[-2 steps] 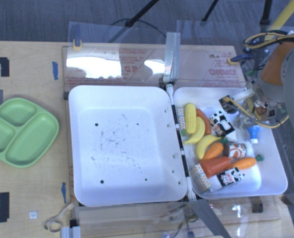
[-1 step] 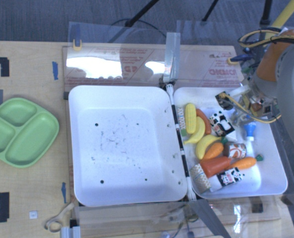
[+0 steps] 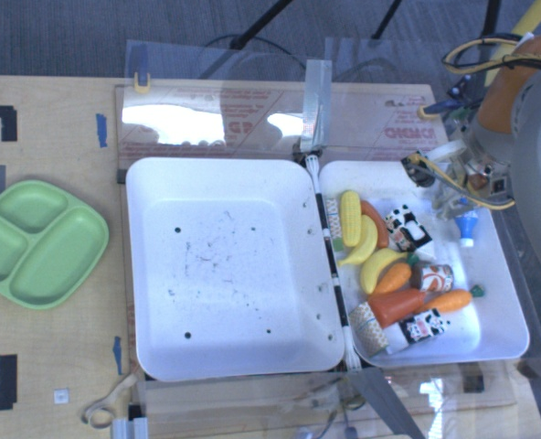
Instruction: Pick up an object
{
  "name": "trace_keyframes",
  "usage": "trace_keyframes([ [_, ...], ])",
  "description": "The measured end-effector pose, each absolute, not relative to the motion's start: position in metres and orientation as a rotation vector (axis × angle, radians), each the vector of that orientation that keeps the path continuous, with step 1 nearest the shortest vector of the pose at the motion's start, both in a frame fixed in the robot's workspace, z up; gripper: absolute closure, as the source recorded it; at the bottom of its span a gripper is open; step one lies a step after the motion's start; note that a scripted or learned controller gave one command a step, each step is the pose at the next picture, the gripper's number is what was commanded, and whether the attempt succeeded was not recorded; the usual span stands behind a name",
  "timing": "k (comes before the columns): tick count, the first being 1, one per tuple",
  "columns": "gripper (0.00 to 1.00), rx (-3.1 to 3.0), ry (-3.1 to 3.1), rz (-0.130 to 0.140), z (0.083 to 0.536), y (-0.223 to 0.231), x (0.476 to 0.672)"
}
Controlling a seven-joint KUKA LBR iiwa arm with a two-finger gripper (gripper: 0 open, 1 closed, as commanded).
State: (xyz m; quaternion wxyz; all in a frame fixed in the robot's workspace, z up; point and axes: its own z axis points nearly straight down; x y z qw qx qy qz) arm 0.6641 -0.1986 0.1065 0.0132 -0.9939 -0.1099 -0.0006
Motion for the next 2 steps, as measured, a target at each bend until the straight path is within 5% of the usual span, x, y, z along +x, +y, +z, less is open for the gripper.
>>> trace_keyframes([
  [2,1.00,-3.092,-0.349,-0.019,0.102,-0.197,0.665],
])
